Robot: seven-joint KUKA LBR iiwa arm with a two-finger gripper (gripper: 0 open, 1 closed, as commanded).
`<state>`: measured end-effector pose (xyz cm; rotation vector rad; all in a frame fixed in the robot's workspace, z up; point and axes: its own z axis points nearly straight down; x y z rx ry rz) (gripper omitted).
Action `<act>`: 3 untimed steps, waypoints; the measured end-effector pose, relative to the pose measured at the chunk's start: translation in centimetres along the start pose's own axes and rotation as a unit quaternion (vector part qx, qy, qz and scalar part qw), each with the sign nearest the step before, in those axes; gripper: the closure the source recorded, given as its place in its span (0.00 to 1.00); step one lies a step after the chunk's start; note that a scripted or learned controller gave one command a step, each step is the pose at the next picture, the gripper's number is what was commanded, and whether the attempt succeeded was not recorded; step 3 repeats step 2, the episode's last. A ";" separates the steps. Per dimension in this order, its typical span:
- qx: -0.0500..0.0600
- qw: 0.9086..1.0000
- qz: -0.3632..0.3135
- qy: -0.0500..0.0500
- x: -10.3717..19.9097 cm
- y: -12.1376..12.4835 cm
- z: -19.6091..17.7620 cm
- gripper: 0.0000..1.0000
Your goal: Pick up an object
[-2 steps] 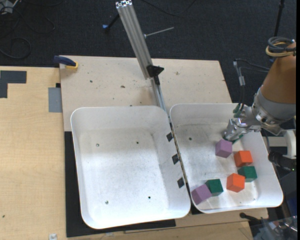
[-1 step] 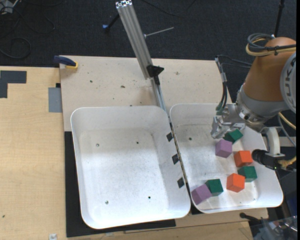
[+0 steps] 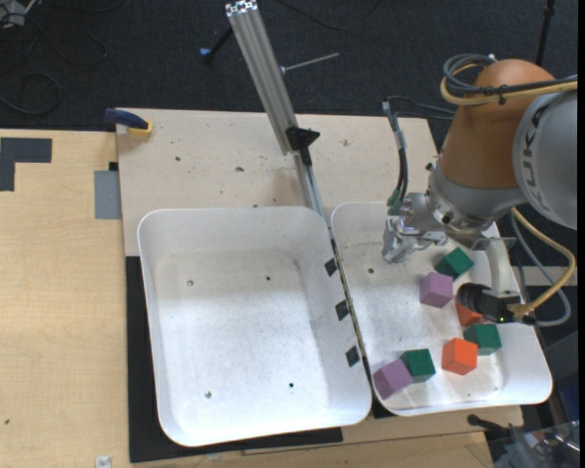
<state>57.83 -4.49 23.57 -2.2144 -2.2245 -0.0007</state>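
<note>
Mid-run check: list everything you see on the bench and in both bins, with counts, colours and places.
purple blocks: 2, one mid right bin, one at its near-left corner
green blocks: 3, at, right bin
orange blocks: 2, near front, partly hidden by cabling
right bin: 1, white
left bin: 1, white
aluminium bar: 1, silver, leaning behind the bins
clamp: 1, blue and yellow, bench's far left
arm: grey and orange, from right
gripper: over right bin's far part

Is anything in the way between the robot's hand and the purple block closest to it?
Nothing visible is. The gripper hangs over bare white floor of the right bin, and the nearest purple block sits just beside it, toward the arm, with open space between them.
</note>
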 end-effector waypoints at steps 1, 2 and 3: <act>0.000 1.000 0.000 0.000 4.4 1.3 -0.5 1.00; 0.001 1.000 0.000 0.000 9.9 2.2 0.9 1.00; 0.001 1.000 0.000 0.000 9.9 2.2 0.9 1.00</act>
